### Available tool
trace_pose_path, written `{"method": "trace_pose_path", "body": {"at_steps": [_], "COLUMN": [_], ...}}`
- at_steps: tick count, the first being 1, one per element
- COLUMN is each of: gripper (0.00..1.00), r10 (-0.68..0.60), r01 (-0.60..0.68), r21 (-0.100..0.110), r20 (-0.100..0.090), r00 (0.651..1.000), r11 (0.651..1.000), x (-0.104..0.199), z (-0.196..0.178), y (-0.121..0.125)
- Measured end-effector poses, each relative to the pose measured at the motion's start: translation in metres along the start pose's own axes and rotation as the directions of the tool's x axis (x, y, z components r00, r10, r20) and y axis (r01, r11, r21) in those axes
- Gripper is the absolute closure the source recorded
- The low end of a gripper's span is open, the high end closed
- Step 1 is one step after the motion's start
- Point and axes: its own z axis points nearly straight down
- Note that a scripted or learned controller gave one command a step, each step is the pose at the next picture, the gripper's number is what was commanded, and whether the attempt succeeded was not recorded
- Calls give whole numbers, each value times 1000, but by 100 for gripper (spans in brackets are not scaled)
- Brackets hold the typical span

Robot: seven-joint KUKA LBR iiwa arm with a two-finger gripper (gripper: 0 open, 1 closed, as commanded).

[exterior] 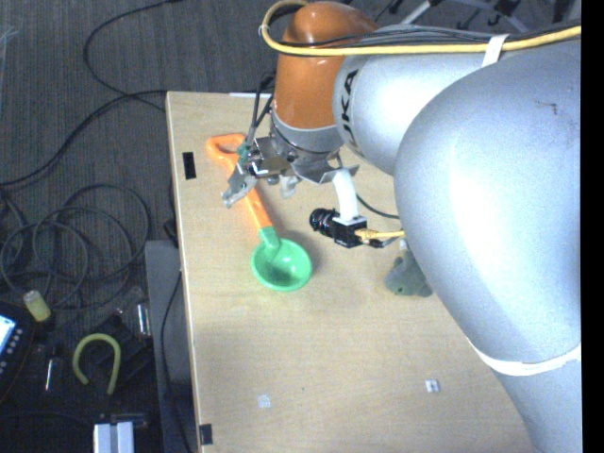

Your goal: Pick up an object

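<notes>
Gripper [247,179] hangs over orange-handled green ladle [280,264] on bench [311,366]; grasp perhaps loose, cannot tell.

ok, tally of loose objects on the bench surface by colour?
Orange and green: 1, the spoon, orange handle, green bowl
Grey-green: 1, a small lump beside the arm
Total: 2
</notes>
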Motion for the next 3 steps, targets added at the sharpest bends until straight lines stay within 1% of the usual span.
{"method": "trace_pose_path", "body": {"at_steps": [1,2,3], "gripper": [0,0,100], "r10": [329,201,201], "r01": [-329,-201,-201], "r21": [0,0,4], "r20": [3,1,5], "r00": [944,980,980], "r11": [944,980,980], "x": [-53,-5,-6], "z": [1,101,94], "y": [12,23,22]}}
